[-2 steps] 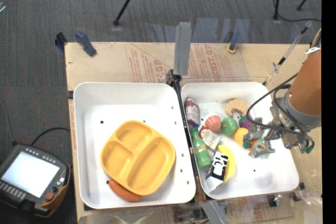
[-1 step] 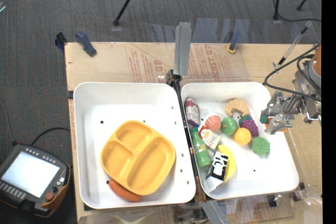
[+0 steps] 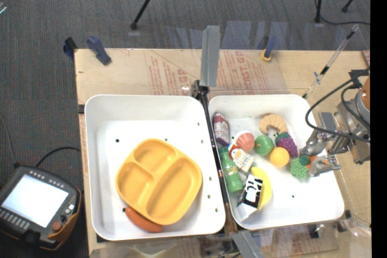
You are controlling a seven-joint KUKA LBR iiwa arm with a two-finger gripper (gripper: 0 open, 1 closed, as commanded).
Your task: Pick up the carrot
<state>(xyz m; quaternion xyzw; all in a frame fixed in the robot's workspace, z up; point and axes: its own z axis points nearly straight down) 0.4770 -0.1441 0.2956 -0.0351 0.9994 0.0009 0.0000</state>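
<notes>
I see the arm reaching in low from the right, wrist over the right bin's (image 3: 326,205) edge. Gripper (image 3: 315,161) sits beside a green knobbly toy (image 3: 299,169); I can't tell how its fingers are set. Carrot (image 3: 143,221) lies in the left bin (image 3: 97,130), partly under the yellow divided plate (image 3: 159,181). Red print on the surface (image 3: 163,69) isn't legible.
</notes>
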